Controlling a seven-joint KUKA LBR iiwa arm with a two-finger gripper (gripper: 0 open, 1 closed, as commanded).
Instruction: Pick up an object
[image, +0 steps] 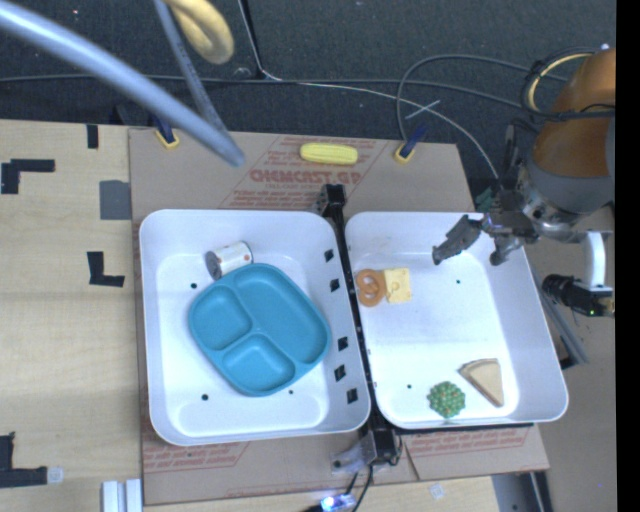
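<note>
The claw (476, 240) hung spread over the right bin (520, 330), at its one o'clock. The pretzel (369, 287) (light, stiff, probably brittle) lay at nine o'clock; grip across its outer rim.

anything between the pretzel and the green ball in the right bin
Nothing: in the camera view, the stretch of the right bin from the pretzel down to the green ball is bare white floor. The yellow block sits beside the pretzel, off that line.
</note>
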